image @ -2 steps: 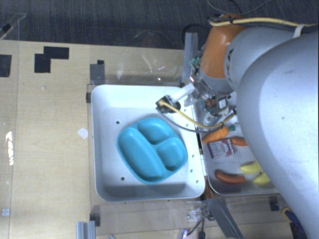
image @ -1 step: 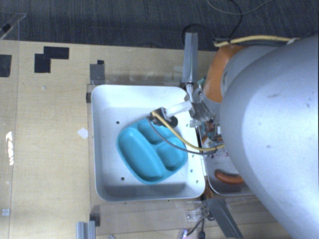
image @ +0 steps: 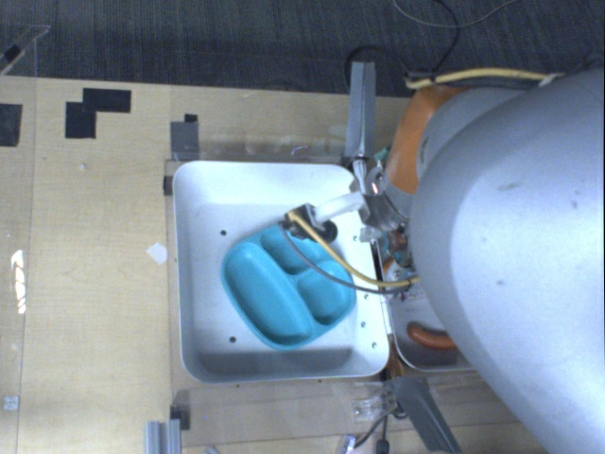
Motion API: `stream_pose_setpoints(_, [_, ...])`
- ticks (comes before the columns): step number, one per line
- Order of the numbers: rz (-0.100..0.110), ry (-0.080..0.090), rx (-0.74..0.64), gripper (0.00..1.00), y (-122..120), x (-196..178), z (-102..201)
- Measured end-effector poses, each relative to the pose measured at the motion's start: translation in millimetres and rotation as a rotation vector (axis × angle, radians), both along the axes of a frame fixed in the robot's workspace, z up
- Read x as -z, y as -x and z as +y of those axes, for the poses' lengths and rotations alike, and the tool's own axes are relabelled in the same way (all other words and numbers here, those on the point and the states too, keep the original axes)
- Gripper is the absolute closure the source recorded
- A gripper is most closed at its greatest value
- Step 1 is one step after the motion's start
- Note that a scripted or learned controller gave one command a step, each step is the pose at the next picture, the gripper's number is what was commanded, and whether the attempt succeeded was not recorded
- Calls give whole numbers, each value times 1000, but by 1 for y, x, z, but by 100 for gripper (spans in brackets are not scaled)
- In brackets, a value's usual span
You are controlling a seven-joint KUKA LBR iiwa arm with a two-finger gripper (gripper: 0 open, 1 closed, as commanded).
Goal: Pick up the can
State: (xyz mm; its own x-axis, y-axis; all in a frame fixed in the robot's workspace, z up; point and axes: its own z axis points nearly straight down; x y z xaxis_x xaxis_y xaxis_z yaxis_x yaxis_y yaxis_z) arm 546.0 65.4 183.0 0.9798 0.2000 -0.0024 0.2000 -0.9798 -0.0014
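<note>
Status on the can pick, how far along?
Done: nothing confirmable. In hand: the arm leans over the right bin, its wrist at the left bin's right edge beside the blue tray. Left: the whole pick; the arm hides most of the right bin, bar an orange object.

grey arm point(image: 510, 253) reaching from the right (orange band point(image: 412, 149) above wrist), end effector point(image: 371, 206) pointing left

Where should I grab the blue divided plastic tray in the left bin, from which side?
The blue divided plastic tray lies flat, open side up, probably too wide to span: pinch its raised lower-left rim from above, one finger inside, one outside.
</note>
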Motion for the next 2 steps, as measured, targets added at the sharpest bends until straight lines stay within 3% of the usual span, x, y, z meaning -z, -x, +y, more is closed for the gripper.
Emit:
stream_pose_setpoints(1, [0, 0, 0, 0, 0, 0, 0])
stream_pose_setpoints(2, [0, 1, -95, 0, -6, -25, -34])
